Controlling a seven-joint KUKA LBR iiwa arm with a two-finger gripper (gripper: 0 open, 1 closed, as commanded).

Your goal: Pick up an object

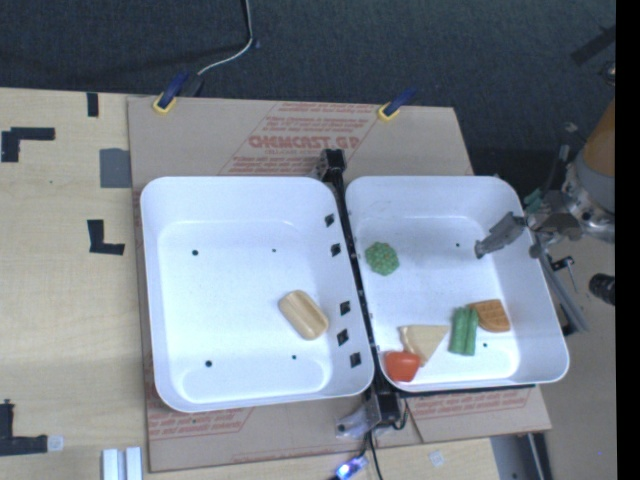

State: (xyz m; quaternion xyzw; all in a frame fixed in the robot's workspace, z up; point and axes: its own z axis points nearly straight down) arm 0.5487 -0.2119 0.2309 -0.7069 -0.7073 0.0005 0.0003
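gripper [497, 236] at right bin's [440, 190] right rim, its grip state unclear, well apart from green ball [382, 258]

Smooth white plastic bins [240, 193], cardboard underlay [300, 138]

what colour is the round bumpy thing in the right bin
Green; the round bumpy thing shows in the camera view.

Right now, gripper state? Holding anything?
Gripper: over the right bin's right edge, nothing seen between its fingers; open or closed cannot be told.
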